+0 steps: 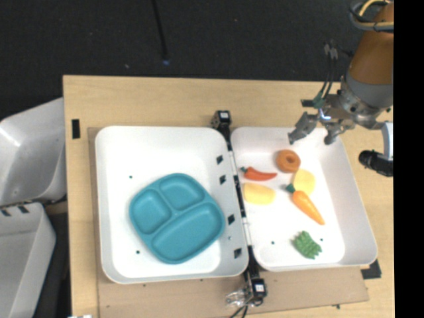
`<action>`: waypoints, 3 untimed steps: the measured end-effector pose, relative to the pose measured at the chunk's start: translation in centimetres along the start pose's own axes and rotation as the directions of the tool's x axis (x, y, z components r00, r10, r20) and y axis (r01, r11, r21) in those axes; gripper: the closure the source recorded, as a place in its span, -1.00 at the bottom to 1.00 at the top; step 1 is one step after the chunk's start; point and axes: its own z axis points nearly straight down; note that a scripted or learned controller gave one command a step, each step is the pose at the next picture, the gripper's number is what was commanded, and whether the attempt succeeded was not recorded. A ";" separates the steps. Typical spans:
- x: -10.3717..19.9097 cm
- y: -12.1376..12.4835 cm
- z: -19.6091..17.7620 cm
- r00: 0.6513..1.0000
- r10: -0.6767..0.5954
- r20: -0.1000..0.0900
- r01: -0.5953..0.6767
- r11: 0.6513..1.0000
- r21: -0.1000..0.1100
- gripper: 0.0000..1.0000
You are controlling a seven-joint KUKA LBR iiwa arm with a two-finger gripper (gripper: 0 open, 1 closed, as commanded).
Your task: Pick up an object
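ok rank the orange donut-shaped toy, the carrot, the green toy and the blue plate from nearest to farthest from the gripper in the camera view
From the gripper, at the right bin's far edge:
1. Orange ring-shaped toy, just below the gripper in the right bin.
2. Carrot, mid right bin.
3. Green toy, near the right bin's front edge.
4. Blue divided plate, across in the left bin.

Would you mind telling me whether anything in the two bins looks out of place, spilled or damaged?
Nothing stands out. The blue divided plate lies flat in the left bin. The toy foods, among them a carrot and a green piece, lie loose but whole in the right bin. The gripper hangs open above that bin's far edge.
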 end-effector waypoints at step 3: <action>-0.1 1.0 9.7 1.000 0.004 0.000 -0.004 1.000 -0.006 1.00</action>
